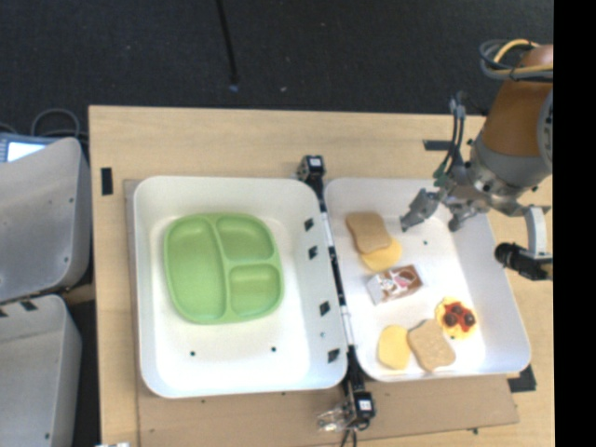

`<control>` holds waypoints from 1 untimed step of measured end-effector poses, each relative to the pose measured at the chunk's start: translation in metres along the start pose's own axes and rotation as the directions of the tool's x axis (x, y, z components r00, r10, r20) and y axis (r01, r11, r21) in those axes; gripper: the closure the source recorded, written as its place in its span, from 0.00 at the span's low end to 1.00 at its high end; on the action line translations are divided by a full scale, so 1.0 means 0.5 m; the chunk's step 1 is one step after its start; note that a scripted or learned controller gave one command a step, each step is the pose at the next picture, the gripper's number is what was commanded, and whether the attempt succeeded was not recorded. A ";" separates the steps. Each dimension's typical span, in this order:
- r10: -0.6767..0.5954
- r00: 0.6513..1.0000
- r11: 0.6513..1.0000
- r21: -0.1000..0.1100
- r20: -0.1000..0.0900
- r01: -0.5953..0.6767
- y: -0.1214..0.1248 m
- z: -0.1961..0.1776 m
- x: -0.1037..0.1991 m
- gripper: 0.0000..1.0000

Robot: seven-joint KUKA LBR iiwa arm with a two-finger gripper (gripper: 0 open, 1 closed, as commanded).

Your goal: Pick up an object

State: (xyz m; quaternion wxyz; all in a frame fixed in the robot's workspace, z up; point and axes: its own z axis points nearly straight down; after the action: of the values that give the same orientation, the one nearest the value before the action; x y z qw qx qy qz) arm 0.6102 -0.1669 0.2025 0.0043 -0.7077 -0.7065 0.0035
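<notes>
Far left, off the bench, sat two grey-white plastic boxes (33,222), one behind the other. The wooden bench (233,138) carried two shallow white bins side by side, w/ small black clips along the seam btwn them.

The left bin (149,361) held a green divided plate (224,267), three compartments, lying flat, roughly centred, slightly toward the bin's left.

The right bin (494,343) held the food items. Far-left part: a tan bread slice (368,231) overlapping a yellow cheese-like piece (384,254) just near of it. Just near of those, about mid-bin, lay a small clear-wrapped packet w/ red & brown print (395,283). Near edge: a round yellow piece (394,346) touching a 2nd bread slice (432,345) on its right. Just beyond that slice, toward the right, a small yellow piece w/ dark red topping (456,318).

The arm came in from the right, orange band at top right, grey wrist below it. The gripper (443,210) hung over the far part of the right bin, right of the first bread slice & apart from it. Its two fingers were spread apart, released, nothing btwn them. No item was lifted; all lay on the bin floor.
</notes>
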 end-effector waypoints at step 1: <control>-0.003 1.000 1.000 -0.012 0.002 0.003 0.006 -0.014 0.000 0.00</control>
State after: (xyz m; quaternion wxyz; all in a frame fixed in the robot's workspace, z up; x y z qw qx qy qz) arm 0.6131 -0.1668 0.2093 -0.0007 -0.7068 -0.7074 0.0000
